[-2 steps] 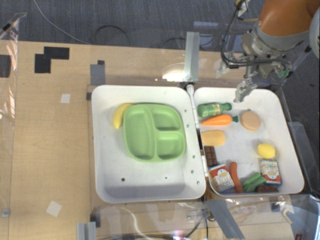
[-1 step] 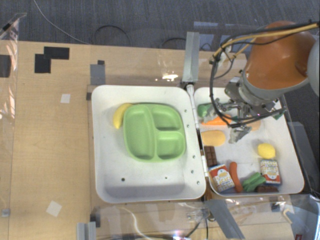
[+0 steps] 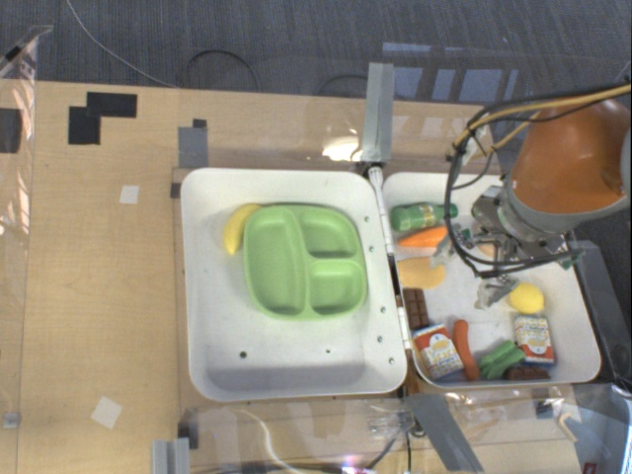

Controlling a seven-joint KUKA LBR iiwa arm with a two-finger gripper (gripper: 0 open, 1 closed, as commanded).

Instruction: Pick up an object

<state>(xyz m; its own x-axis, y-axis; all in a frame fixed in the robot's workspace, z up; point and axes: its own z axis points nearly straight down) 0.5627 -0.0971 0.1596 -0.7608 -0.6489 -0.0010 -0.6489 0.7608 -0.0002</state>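
Arm's orange band looms highest, tool [image 3: 497, 289] hanging over right bin [image 3: 591, 349], grip state cannot tell. Lemon [image 3: 527, 298] just beside it; judge: centre over lemon, descend straight.

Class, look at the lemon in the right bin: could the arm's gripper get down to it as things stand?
Probably yes. The lemon lies uncovered, just beside the gripper, with only a small carton close by.

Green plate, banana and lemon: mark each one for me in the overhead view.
Green plate [image 3: 301, 260], camera view, on the ridge between its sections.
Banana [image 3: 235, 229], camera view, on the visible curved part left of the plate.
Lemon [image 3: 528, 298], camera view, on its middle, in the right bin.
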